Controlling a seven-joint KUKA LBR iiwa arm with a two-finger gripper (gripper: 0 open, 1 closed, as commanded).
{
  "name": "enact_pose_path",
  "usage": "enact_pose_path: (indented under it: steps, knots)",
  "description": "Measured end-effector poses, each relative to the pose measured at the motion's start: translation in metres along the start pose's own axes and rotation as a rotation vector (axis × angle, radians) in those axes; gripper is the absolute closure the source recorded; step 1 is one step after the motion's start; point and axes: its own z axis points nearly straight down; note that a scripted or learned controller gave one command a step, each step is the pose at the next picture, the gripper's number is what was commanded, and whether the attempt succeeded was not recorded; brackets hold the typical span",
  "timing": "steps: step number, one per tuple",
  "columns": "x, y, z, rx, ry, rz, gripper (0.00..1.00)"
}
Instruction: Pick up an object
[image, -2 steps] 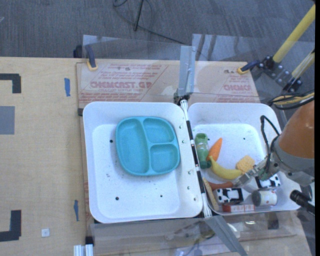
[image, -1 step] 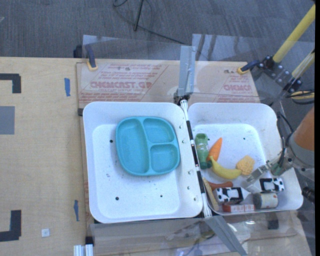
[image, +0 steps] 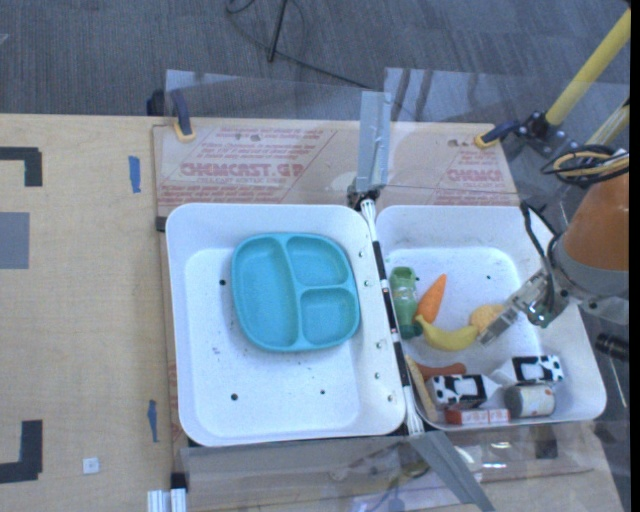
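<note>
A light wooden bench carries blue tape marks and black corner markings. Beyond it lies grey carpet crossed by black cables.

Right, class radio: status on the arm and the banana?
Gripper low in right bin, at banana. Nothing seen held. Carrot and bottle crowd banana.

We see two white bins side by side on a wooden tabletop. The left bin holds a teal plate with three compartments (one large, two smaller), lying flat toward the bin's upper middle. Behind the bins lies a cardboard sheet with red print. Blue tape strips and black corner marks dot the tabletop's left side. A yellow pole slants at upper right.
</note>
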Motion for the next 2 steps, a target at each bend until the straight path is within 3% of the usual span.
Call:
enact_pose_path:
  steps: [1,2]
  knots:
    - [-0.005,-0.026,0.001,-0.004,0.001,0.183,0.0]
    - [0.017,0.034,-0.025,0.002,0.001,0.441,0.0]
